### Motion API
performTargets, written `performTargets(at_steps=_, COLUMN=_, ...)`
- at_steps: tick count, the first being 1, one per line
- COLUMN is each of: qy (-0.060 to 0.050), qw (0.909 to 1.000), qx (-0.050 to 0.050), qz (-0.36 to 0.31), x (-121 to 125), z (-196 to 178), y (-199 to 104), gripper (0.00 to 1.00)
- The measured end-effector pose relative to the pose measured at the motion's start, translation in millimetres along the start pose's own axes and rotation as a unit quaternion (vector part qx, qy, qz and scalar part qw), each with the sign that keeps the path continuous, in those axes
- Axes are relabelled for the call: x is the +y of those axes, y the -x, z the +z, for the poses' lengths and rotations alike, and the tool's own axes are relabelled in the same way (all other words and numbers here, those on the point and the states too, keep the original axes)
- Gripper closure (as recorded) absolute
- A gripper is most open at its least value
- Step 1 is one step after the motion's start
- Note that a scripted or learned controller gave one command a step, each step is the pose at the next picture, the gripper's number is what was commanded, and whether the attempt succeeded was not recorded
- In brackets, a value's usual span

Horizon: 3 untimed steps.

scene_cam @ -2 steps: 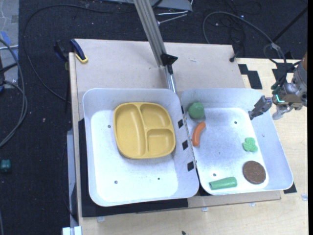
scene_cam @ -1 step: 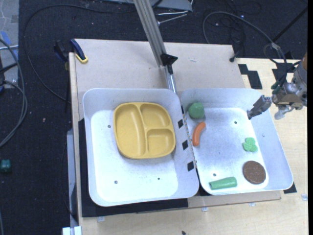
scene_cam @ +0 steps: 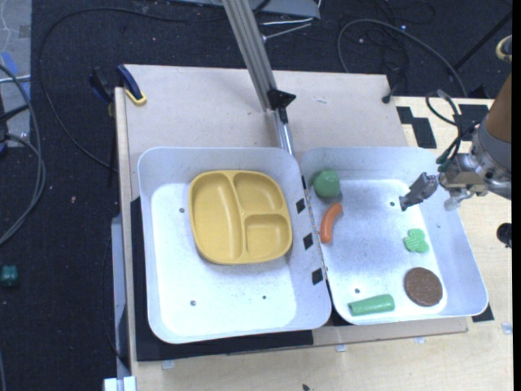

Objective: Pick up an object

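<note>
A: Gripper position?
B: The gripper (scene_cam: 411, 195) hangs over the right bin (scene_cam: 468, 251), near its far right wall. Whether it is open, I cannot tell; nothing visibly held.
A: Nearest object?
B: A small green piece (scene_cam: 416, 240), just in front of the gripper, apart from it. Brown disc (scene_cam: 423, 287) lies nearer the bin's front wall.

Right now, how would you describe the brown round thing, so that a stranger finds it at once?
Look at the right bin, then at its near right corner. The brown disc lies flat there, right of the green block. It is the bin's one brown, flat, round piece.
</note>
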<state>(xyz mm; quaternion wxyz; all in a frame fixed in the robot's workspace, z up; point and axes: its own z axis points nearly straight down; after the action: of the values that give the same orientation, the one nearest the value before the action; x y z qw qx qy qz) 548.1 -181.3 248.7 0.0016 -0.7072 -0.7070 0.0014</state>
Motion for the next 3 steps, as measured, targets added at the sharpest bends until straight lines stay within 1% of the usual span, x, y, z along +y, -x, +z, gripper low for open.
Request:
performTargets(at_steps=2, qy=-0.001, qw=1.0000, qx=0.001, qz=0.000, x=-8, z=128, y=-7, gripper=0.00)
performTargets(at_steps=3, qy=0.003, qw=1.0000, qx=-0.001, qz=0.001, x=-6, z=114, y=-6, gripper=1.00)
